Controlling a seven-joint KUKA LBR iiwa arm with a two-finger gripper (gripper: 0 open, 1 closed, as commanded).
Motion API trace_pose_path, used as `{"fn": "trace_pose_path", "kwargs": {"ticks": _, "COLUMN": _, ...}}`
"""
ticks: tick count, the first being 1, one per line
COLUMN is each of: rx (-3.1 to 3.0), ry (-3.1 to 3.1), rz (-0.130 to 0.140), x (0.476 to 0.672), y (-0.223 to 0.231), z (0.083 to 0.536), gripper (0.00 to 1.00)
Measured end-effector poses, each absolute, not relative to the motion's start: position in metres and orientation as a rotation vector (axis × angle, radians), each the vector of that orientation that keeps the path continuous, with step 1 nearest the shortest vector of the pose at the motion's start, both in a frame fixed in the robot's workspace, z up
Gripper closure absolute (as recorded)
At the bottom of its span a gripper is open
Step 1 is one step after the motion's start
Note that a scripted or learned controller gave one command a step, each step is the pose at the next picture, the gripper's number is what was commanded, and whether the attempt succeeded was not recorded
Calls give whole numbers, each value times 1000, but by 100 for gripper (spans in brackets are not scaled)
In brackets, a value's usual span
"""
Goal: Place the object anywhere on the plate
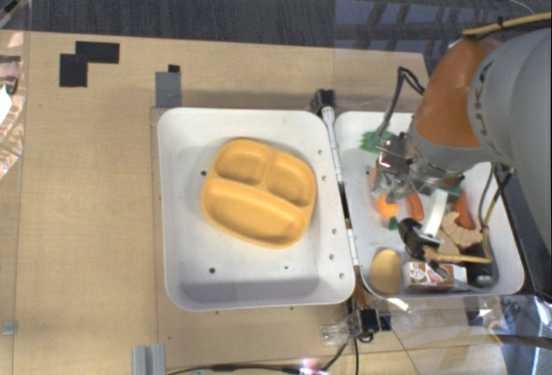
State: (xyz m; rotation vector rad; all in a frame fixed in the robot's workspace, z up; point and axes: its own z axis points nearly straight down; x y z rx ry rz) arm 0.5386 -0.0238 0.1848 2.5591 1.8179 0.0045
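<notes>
Pincer (405, 192) is lowered among clutter in the right bin (362, 235) — its state cannot be told; the yellow plate (259, 190) is seen in the left bin (185, 218).

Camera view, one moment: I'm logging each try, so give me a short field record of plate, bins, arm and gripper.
plate: yellow plate with three compartments, lying in the left bin, nothing on it
right bin: right bin holds a heap of small items, some orange
arm: arm reaches in from the right, over the right bin
gripper: gripper low among the small items, grasp not readable
task state: no object on the plate yet
</notes>
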Motion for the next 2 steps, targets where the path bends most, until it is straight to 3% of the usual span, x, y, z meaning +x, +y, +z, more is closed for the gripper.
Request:
{"fn": "trace_pose_path", "kwargs": {"ticks": 1, "rx": 2233, "ry": 2207, "rz": 7, "x": 579, "y": 42, "z": 189, "gripper": 100}}
{"fn": "trace_pose_path", "kwargs": {"ticks": 2, "rx": 2234, "ry": 2205, "rz": 6, "x": 579, "y": 40, "z": 189, "gripper": 0}}
